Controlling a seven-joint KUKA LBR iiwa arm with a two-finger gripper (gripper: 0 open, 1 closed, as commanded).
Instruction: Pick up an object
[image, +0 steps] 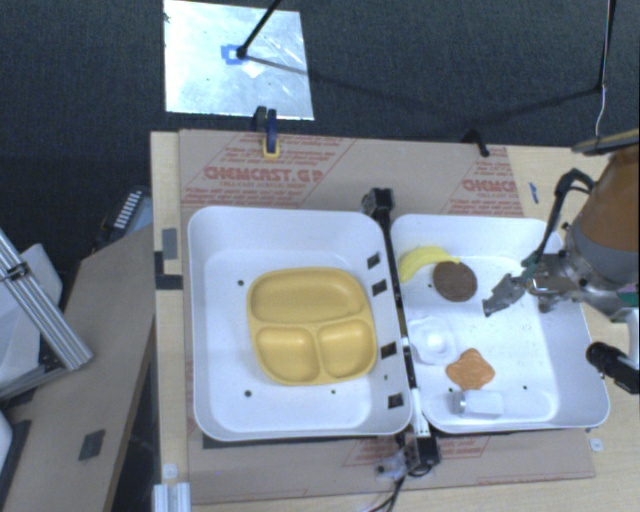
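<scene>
Nothing is picked up yet, as far as I can judge: every object lies on the floor of the right bin (570, 400). The gripper (497, 300) hangs at about three o'clock in that bin, arm reaching in from the right. No object sits between its fingers; whether they are spread or pressed together I cannot tell. The closest candidates are the brown disc (455, 281) at its nine o'clock, touching the banana (422, 261), and the orange piece (470, 370) at its seven o'clock. The yellow tray (305, 325) fills the left bin (215, 300). Descent, grasp and lift all remain.
</scene>
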